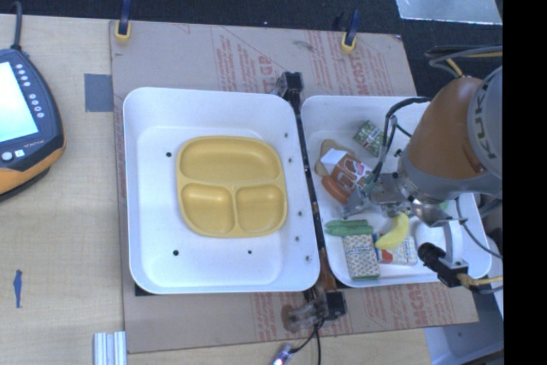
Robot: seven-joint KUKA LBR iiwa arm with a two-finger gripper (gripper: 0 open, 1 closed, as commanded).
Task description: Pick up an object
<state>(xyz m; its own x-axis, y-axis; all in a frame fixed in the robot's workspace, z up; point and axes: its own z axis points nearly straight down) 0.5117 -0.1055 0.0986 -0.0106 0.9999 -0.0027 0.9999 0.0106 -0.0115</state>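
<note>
The right bin [318, 120] holds several small items: a brown and orange packet [340, 170], a green patterned pouch [368, 135], a green pod-shaped piece [347, 227], a yellow banana-like piece [393, 232] and a small box [361, 256]. The arm's orange band [444, 128] hangs over the right half of this bin. My gripper [378, 194] sits low among the items, just right of the brown packet and above the yellow piece.
The left bin [145, 184] carries a yellow three-compartment tray [231, 184]. A teach pendant [26, 120] lies on the bench at far left. Clamps [124, 30] [349, 38] pin the cardboard at the back edge. Cables run by the right bin's near right corner [444, 265].
</note>
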